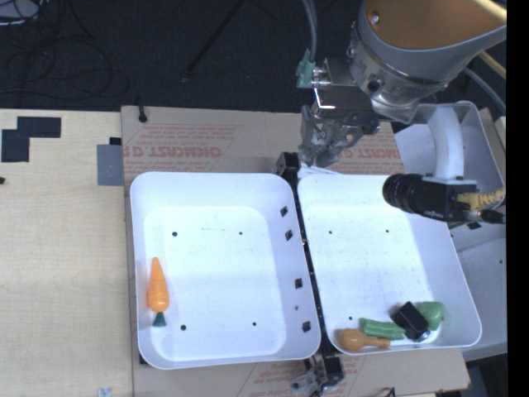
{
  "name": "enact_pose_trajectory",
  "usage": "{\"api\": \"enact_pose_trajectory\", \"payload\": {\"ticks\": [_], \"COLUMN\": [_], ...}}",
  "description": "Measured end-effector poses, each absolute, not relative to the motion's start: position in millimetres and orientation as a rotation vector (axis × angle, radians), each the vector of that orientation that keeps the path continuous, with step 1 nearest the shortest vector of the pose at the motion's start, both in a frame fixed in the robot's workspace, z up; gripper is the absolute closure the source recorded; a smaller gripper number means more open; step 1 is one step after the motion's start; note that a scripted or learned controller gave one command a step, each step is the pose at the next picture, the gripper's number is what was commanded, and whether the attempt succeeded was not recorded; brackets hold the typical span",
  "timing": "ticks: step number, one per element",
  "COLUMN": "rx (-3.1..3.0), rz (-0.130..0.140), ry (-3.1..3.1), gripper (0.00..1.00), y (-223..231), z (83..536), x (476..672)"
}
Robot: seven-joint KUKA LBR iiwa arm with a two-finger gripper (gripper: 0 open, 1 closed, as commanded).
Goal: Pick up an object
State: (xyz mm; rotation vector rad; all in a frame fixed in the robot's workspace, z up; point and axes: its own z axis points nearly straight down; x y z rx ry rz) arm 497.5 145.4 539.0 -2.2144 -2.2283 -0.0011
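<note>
carrot (pixel 157 289) in the left bin (pixel 207 190); black block (pixel 411 319) in the right bin (pixel 463 279).

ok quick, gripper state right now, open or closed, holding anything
gripper: cannot be told, it sits over the far rim of the right bin, nothing seen in it.

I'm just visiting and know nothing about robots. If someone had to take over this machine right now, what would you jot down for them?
Gripper: raised above the far edge of the bins, near the divider; nothing visible between its fingers.
Left white bin: one orange toy carrot with a green tip, by the left wall.
Right white bin: a cluster in the near corner, comprising an orange pear-shaped toy, a long green vegetable toy, a black block and a pale green rounded piece.
Done: nothing picked up yet.
Left: descend on one object, grasp it and lift.
</note>
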Motion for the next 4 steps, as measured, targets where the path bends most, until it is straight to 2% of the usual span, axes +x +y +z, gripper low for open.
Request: {"api": "enact_pose_trajectory", "payload": {"ticks": [1, 2, 3, 4], "rx": [-2.227, -2.227, -2.229, -2.223], "rz": [0.008, 0.010, 0.012, 0.008], "ry": [-2.212, -2.212, -2.208, -2.213], "gripper": [1.00, 1.00, 1.00, 1.00], "y": [72, 8, -83, -144], "z": [525, 493, 428, 383], "x": [474.9, 475.7, 475.2, 475.3]}}
